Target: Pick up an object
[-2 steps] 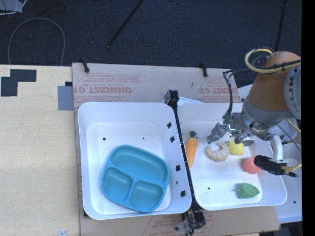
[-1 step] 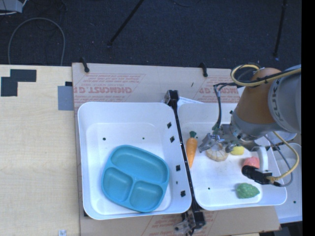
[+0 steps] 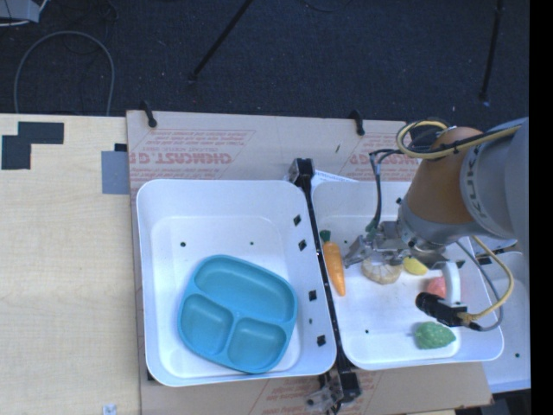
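Well, view: camera view, looking down at a slant on both bins
Bench [image 3: 60, 258]: pale wood at the left; a cardboard sheet [image 3: 216, 150] lay under the bins, with red print along its far edge
Left bin [image 3: 155, 232]: white and shallow; it held a blue tray [image 3: 238, 314]
Tray: three compartments; it lay flat toward the near side of the left bin, close to the wall shared with the other bin
Right bin [image 3: 389, 353]: white; it stood just beside the left bin, with a black strip [image 3: 315, 258] running between the two
Arm [image 3: 449, 188]: grey with an orange band; it reached in from the right over the far right part of the right bin
Gripper [image 3: 380, 251]: low over the middle of the right bin, right at the far edge of the beige lump [image 3: 381, 272]; whether it was apart, together or clamped on the lump could not be told
Beige lump: rounded; it sat on the bin floor near the middle, its far part hidden by the gripper
Carrot [image 3: 334, 271]: orange with a green top at its far end; it lay along the left wall of the right bin, left of the lump and apart from it
Yellow piece [image 3: 416, 266]: just right of the lump; partly hidden under the wrist
Red piece [image 3: 437, 287]: nearer and to the right of the yellow piece; partly hidden
Green lump [image 3: 434, 335]: near the right bin's near right corner; well apart from the gripper
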{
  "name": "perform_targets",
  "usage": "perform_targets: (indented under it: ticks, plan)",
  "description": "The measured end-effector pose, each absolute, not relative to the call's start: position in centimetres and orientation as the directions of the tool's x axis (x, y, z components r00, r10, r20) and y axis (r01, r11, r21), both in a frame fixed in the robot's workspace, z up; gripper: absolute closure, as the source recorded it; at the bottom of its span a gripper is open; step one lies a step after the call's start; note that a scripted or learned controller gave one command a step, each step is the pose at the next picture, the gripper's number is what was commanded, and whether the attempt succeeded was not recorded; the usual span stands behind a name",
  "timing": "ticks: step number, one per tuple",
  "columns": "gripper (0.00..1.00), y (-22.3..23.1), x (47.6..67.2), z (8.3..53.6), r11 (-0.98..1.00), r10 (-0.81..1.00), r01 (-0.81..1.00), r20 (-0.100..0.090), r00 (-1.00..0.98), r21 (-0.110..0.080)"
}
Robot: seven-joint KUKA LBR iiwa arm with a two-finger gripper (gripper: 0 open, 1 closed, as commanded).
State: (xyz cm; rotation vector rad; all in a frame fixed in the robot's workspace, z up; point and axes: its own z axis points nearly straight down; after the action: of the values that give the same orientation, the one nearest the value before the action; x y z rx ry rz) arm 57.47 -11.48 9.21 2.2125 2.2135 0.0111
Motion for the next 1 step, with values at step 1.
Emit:
perform_targets:
  ticks: [1]
  plan:
    - [1.00,-11.51,56.94,9.72,-0.006,1.000,1.000,0.001,0.006,-0.004]
